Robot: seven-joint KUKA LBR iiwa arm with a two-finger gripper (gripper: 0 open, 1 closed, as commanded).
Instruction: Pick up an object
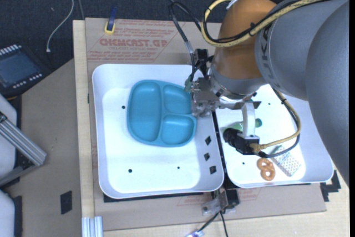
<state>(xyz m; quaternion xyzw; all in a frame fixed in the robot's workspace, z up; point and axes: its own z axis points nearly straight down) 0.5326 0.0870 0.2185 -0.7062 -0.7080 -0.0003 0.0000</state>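
Blue plate (pixel 160 114) in left bin (pixel 111 164)

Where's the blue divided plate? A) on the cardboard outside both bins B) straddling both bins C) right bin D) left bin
D: the blue divided plate lies flat inside the left bin, its right edge near the claw but short of the right bin.

One fixed camera looks down at a slant on both bins (pixel 111 136), fairly near.
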